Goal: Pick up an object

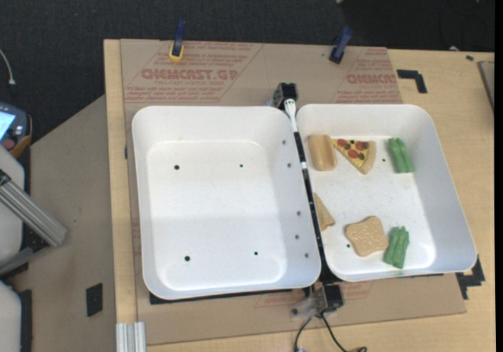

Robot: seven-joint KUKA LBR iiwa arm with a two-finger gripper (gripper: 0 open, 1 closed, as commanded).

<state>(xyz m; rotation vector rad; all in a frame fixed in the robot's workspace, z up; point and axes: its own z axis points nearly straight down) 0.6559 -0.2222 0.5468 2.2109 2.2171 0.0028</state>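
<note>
The right white bin [440, 185] holds several toy food pieces. A tan bread roll [321, 152] lies at its upper left, with a pizza slice [354, 152] beside it and a green pod [400, 155] further right. Against the bin's left wall rests a small tan wedge [322, 212]. Toward the front sit a toast slice [366, 236] and a second green pod [396, 247], touching each other.
The left white bin [212, 201] lies beside the right one, joined along a dark centre seam [305, 185]. Both rest on a cardboard sheet [236, 67] held by a yellow-blue clamp [178, 45] and a blue clamp [341, 44]. A cable [322, 311] runs off the front edge.
</note>
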